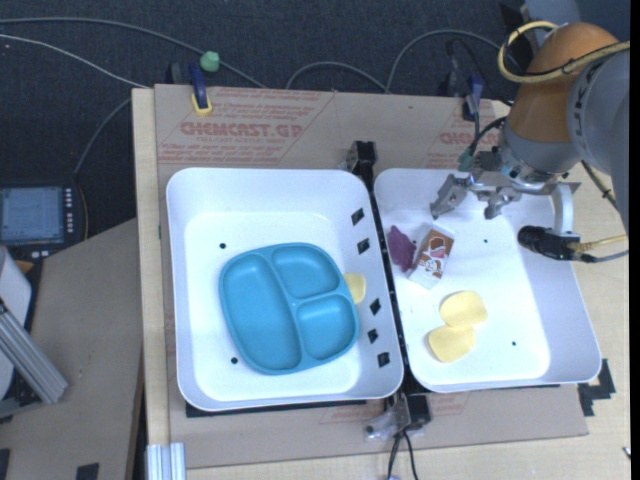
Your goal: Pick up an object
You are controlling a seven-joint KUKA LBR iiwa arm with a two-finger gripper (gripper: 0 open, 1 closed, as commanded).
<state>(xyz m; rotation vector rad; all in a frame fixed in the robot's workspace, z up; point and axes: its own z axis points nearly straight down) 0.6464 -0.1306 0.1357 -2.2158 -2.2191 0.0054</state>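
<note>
Bins sit side by side on the counter (150, 268); left bin (190, 208) holds a blue tray (288, 306); right bin (560, 308) holds a purple piece (401, 247), a packet (433, 255), two yellow pieces (462, 309); hand (472, 200) spread apart, gripping nothing, above that bin's far end.

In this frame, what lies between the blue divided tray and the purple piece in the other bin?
In the camera view, a small yellow piece sits against the blue divided tray; then come the bins' adjoining walls, then the purple piece.
</note>
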